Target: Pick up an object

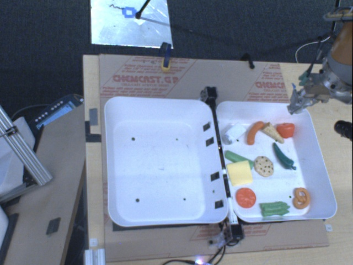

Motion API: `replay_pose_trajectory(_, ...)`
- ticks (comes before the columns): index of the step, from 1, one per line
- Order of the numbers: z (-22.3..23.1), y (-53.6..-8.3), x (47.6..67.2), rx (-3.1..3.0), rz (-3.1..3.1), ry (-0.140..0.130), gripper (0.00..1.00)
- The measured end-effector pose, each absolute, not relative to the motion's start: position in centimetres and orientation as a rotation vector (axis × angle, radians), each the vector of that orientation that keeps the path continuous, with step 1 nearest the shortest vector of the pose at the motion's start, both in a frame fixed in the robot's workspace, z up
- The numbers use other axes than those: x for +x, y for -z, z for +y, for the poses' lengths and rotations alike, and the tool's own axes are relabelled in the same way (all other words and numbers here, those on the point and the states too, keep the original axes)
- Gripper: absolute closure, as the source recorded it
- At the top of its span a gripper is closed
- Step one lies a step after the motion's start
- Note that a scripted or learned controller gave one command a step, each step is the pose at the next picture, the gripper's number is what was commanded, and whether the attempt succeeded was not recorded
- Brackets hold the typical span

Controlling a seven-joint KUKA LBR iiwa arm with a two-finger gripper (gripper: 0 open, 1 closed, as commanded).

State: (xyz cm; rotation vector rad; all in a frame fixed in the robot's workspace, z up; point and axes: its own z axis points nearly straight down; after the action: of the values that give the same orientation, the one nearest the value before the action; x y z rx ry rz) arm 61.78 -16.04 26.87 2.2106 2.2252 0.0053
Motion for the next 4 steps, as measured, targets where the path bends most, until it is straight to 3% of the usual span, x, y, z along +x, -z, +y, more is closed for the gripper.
replay_pose_trajectory(1, -11.3, -42.4, 65.7, 2.196, 2.22, -0.022, 1.0)
replay_pose_trajectory(2, -15.2, -41.1, 66.9, 2.219, 2.216, -0.001, 1.0)
replay_pose_trajectory(3, -18.9, -39.5, 66.8, 2.221, 2.218, 0.001, 1.0)
replay_pose_trajectory(4, -11.5, -49.6, 66.9, 2.2, 2.227, -0.016, 1.0)
